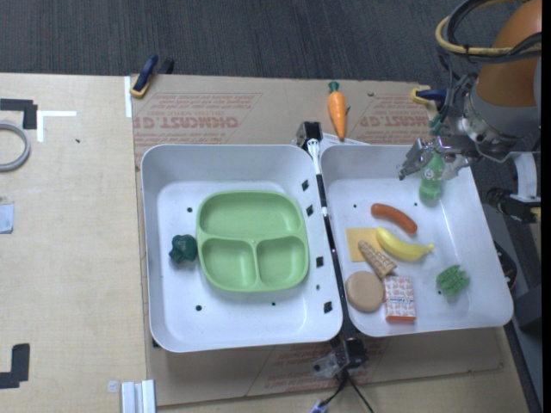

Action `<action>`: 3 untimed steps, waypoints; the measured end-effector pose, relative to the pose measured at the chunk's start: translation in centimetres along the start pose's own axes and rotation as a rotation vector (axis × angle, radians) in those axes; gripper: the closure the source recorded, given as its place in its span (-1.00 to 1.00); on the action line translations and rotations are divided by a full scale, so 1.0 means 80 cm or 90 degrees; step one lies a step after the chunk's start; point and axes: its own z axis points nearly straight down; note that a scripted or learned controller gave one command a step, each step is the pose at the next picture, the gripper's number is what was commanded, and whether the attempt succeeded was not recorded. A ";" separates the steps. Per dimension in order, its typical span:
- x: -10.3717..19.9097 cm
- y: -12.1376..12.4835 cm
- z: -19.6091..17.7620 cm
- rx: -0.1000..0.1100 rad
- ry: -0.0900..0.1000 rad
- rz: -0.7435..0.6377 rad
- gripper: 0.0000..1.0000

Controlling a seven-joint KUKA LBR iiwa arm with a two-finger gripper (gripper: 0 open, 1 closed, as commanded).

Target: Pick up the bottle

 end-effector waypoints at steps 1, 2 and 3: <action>-0.001 0.001 -0.012 -0.001 -0.001 -0.001 1.00; 0.072 -0.071 0.035 0.001 0.000 -0.067 1.00; 0.144 -0.175 0.036 0.001 0.000 -0.044 1.00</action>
